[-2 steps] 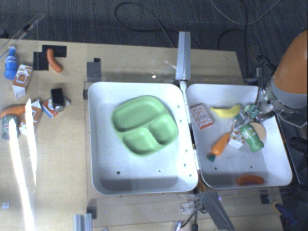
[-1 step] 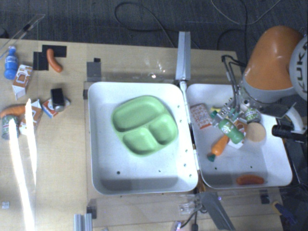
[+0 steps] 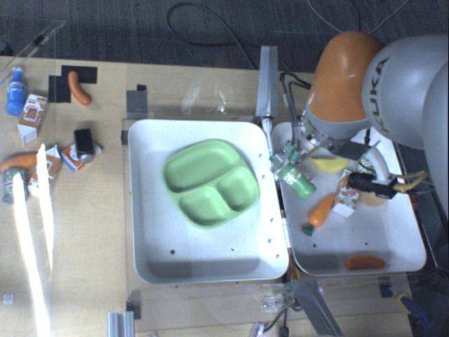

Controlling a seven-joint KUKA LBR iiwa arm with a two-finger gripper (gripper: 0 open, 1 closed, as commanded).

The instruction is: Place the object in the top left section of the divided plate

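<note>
Camera view: the pale green three-section divided plate (image 3: 210, 181) lies tilted in the left white bin (image 3: 151, 258). In the right white bin (image 3: 414, 255), the gripper (image 3: 289, 161) hovers just above a small green bottle (image 3: 300, 184); its grip cannot be told.

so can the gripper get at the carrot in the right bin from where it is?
Probably yes. The carrot lies uncovered on the right bin's floor, just below the gripper. A small carton touches its right side and a green can sits close above-left, which could crowd the fingers.
</note>
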